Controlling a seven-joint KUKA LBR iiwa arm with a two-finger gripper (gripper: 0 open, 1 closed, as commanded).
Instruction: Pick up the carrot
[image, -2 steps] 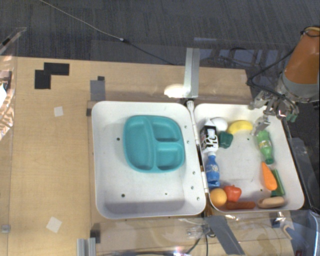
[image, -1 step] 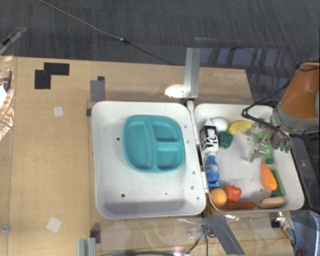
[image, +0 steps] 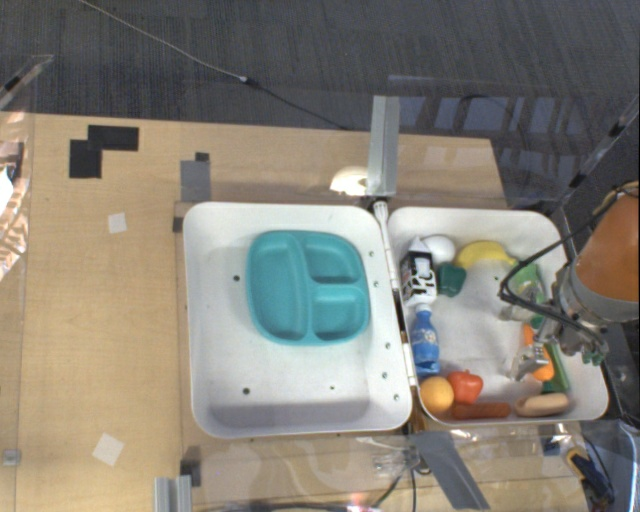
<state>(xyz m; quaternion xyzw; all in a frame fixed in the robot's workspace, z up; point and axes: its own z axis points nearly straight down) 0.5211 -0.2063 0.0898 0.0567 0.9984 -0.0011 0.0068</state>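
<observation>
The carrot (image: 543, 373) lies near the right wall of the right bin (image: 470, 318). It shows as an orange piece with a green strip beside it, and the arm covers most of it. My gripper (image: 532, 355) is low in that bin, directly over the carrot and touching or nearly touching it. The grey wrist and orange band (image: 608, 260) above it hide how the gripper meets the carrot. Nothing shows the carrot lifted off the bin floor.
Around it in the right bin lie a yellow fruit (image: 485, 253), a green piece (image: 452, 280), a black-and-white bottle (image: 420, 275), a blue bottle (image: 425, 340), an orange (image: 436, 392), a red fruit (image: 465, 383), a sausage (image: 482, 409) and a tan roll (image: 543, 404). The left bin (image: 215, 330) holds a teal divided plate (image: 308, 287).
</observation>
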